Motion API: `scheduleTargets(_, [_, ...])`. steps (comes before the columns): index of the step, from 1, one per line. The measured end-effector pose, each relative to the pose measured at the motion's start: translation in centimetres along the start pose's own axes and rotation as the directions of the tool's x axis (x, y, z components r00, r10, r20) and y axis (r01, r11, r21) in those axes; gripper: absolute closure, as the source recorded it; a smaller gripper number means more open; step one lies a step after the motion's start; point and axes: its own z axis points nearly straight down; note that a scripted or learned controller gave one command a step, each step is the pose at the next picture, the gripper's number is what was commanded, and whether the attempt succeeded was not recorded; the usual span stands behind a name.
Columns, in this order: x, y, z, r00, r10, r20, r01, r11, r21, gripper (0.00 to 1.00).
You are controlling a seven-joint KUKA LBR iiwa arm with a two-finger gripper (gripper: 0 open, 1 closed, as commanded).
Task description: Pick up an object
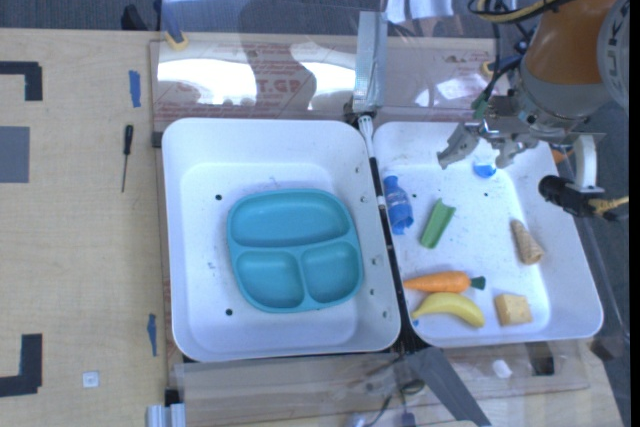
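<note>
The arm is reaching in from the right, its gripper [484, 149] hanging spread wide over the far end of the right bin [575, 315], with nothing between the fingers. Just below it a small blue object [485, 169] is lying on the bin floor. Toward the divider a blue bottle [398, 205] is sitting beside a green piece [436, 224]. Nearer me, a carrot [441, 282] is touching a banana [450, 309], with a yellow block [513, 309] alongside and a tan cone [527, 242] near the right wall. A teal divided tray [294, 248] is sitting in the left bin [190, 155].
</note>
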Motion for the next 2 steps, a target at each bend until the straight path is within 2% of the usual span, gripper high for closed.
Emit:
scheduleTargets(1, [-0.3, -2.1, 11.7, 0.998, -0.064, 0.002, 0.064, 0.998, -0.007, 0.0])
scheduleTargets(2, [-0.3, -2.0, 10.6, 0.998, -0.062, 0.003, 0.063, 0.998, -0.012, 1.0])
